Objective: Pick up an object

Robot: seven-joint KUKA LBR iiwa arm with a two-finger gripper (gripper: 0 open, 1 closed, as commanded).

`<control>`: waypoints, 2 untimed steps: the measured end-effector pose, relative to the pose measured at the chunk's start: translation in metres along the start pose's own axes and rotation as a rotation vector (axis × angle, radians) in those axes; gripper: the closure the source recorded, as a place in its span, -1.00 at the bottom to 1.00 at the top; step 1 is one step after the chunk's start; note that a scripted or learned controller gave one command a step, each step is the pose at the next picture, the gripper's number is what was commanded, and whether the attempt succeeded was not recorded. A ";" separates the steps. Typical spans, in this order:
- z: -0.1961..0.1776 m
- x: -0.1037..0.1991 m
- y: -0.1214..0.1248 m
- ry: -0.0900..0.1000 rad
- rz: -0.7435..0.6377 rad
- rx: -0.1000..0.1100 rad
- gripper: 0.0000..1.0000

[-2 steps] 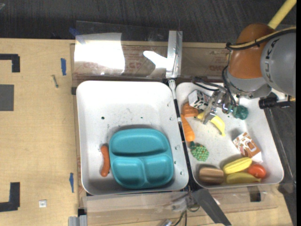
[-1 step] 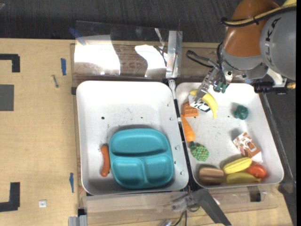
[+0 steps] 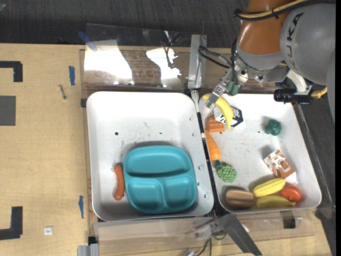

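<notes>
Hovering at the back-left corner of the right bin (image 3: 311,159), the claw (image 3: 219,96) sits right over a yellow banana (image 3: 225,112), which curves away just below it. From where I stand I cannot tell how the claw is set, or whether it has the banana at all. Just beneath lie an orange block (image 3: 215,125) and a carrot (image 3: 213,147), crowding the bin wall. A good lift probably wants a straight rise, clear of that wall.
</notes>
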State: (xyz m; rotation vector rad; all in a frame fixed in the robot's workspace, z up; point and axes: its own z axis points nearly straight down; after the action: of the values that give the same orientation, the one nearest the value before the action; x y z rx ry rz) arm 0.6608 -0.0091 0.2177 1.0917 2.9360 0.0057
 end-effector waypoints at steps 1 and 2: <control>-0.024 0.025 -0.003 0.003 -0.025 0.003 1.00; -0.037 0.055 0.006 0.007 -0.146 0.005 1.00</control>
State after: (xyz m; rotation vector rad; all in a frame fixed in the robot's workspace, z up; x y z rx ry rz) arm 0.6231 0.0314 0.2544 0.8773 3.0150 0.0016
